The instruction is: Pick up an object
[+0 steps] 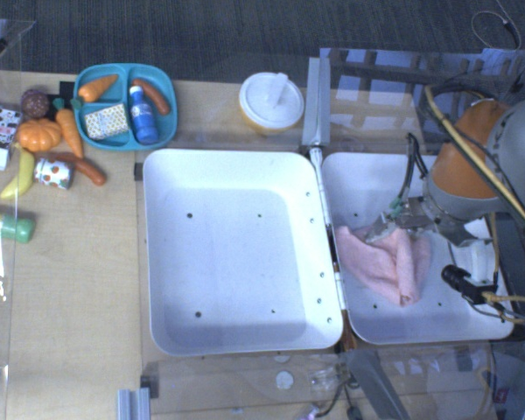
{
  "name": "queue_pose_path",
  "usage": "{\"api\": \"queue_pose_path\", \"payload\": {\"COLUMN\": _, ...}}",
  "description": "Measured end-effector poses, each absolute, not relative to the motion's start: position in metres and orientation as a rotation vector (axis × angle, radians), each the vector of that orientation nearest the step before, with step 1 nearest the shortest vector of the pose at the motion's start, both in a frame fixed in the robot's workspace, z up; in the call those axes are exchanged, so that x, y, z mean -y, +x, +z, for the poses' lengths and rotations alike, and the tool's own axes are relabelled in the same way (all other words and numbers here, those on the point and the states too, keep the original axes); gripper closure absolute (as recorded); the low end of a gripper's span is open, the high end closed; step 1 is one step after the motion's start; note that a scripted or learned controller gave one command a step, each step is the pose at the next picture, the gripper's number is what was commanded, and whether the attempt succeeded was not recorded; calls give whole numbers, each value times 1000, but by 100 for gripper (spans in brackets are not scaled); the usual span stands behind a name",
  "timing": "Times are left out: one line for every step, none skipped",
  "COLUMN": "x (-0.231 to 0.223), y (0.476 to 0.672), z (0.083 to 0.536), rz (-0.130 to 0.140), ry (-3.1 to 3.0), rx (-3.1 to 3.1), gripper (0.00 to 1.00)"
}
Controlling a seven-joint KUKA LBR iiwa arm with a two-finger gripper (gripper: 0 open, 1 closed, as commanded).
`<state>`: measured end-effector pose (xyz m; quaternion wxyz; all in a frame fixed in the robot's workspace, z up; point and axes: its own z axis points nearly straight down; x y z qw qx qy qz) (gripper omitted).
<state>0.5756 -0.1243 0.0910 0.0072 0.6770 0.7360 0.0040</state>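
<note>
— Gripper first: where is it, and what are its fingers doing?

— Two-finger gripper (401, 220) is low over the right white bin (367, 318), at the upper edge of a crumpled pink cloth (387, 265). Whether it is spread or pinching, I cannot tell; the grey arm with the orange band (472, 169) hangs over it from the bin's right edge.

— Now left to right, please.

— At the wooden bench's (70, 322) left edge lie toy foods: a yellow banana (19, 177), a small orange pumpkin (38, 135), a carrot (68, 131) and a little printed can (52, 173). Near the far edge sits a blue divided plastic plate (164, 86) holding a blue bottle (143, 114). A round white lidded cup (272, 101) stands just beyond the left white bin (236, 331).

— And the cloth?

— It lies in the right bin, towards that bin's left wall, touching the floor.
</note>
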Motion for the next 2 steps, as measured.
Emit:
{"api": "queue_pose_path", "payload": {"x": 124, "y": 578, "z": 103, "rz": 19, "ry": 2112, "rx": -2298, "gripper": 100}}
{"api": "queue_pose_path", "payload": {"x": 124, "y": 578, "z": 103, "rz": 19, "ry": 2112, "rx": -2298, "gripper": 0}}
